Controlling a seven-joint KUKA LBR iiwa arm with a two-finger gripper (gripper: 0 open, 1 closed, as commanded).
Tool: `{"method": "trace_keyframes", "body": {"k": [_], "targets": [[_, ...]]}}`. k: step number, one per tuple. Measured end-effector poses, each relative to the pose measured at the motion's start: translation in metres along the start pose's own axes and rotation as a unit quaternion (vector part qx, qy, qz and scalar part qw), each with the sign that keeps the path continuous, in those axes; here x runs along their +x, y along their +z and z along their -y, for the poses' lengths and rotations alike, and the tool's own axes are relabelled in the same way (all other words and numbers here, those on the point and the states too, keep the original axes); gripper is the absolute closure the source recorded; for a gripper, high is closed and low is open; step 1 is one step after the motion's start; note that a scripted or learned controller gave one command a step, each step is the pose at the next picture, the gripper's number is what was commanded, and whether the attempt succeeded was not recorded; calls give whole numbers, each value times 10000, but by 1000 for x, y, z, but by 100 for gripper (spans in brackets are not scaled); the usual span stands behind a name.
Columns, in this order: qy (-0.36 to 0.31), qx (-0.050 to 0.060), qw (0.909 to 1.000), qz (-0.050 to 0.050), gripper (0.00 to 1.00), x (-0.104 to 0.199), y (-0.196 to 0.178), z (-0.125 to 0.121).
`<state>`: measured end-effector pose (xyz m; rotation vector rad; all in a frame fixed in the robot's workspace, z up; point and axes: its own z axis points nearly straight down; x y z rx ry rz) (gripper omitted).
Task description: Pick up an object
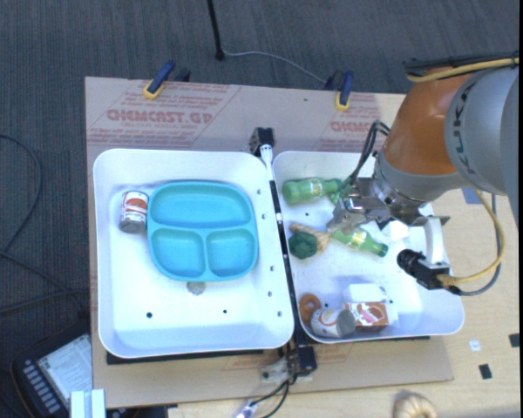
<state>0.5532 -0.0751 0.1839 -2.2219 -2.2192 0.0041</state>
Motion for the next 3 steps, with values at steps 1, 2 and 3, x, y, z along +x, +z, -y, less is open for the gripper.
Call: {"method": "trace_keyframes", "body": {"k": [1,2,3], "targets": [[-11,-24,10000,6,100,-24,-58,-97],[2,-14,10000,9,100,-90,-36,-115],[-4,-19,10000,8,0,-90,-36,-115]]}}
